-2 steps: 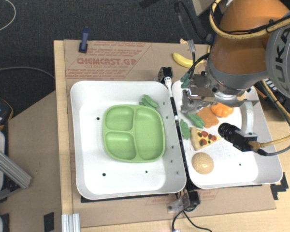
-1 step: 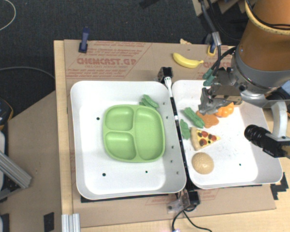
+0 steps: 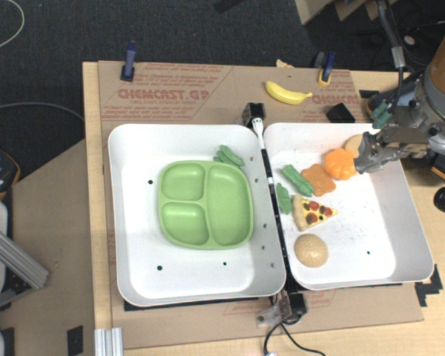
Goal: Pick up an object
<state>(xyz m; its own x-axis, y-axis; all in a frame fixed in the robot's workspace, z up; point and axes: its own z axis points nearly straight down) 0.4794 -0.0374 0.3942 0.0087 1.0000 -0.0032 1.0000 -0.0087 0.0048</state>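
My gripper (image 3: 365,160) hangs low over the back of the right bin (image 3: 386,258), right beside an orange round fruit (image 3: 339,163) on its left. I cannot see whether it touches the fruit. A flat orange-brown piece (image 3: 319,181) lies just left of the fruit. Two green pods (image 3: 297,179) (image 3: 283,198) lie near the bin's left wall. In front of them are a pizza slice (image 3: 314,212) and a tan round bun (image 3: 311,250). A beige item (image 3: 353,142) peeks out behind the gripper.
The left bin (image 3: 133,258) holds a green divided plate (image 3: 206,203) and a green pod (image 3: 228,155) at its back edge. A yellow banana (image 3: 287,93) and a small black object (image 3: 340,113) lie on the board behind the right bin. Blue clamps (image 3: 128,61) hold the board's back edge.
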